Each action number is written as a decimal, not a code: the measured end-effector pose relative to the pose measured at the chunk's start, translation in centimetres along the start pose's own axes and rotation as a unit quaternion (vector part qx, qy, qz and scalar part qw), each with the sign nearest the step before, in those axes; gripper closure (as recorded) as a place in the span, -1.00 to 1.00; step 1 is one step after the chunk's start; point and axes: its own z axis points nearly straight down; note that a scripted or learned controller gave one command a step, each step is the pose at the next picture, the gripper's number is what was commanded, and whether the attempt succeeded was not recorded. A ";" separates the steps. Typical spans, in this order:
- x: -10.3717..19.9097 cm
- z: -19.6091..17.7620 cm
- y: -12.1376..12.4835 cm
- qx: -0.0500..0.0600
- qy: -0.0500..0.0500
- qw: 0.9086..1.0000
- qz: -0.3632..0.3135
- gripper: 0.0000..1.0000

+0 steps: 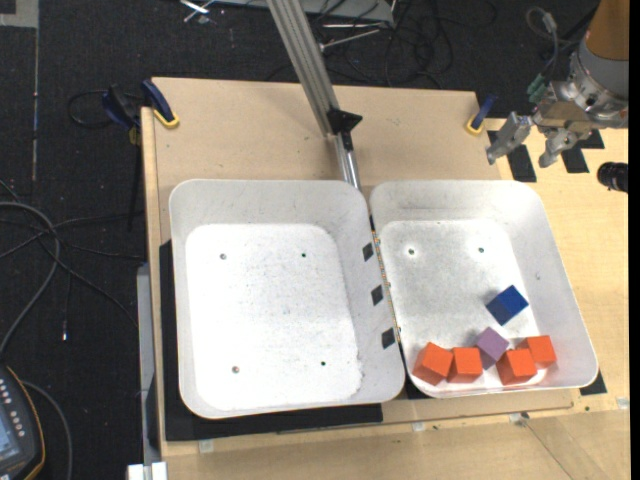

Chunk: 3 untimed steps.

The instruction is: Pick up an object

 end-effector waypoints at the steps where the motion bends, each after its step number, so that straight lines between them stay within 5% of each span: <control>1: 8.8 7.4 0.4 0.002 0.002 1.000 -0.003 -1.00; 2: 0.1 12.3 -5.8 0.003 -0.001 1.000 0.006 -1.00; 3: -1.9 19.5 -11.0 0.000 0.000 1.000 0.004 -1.00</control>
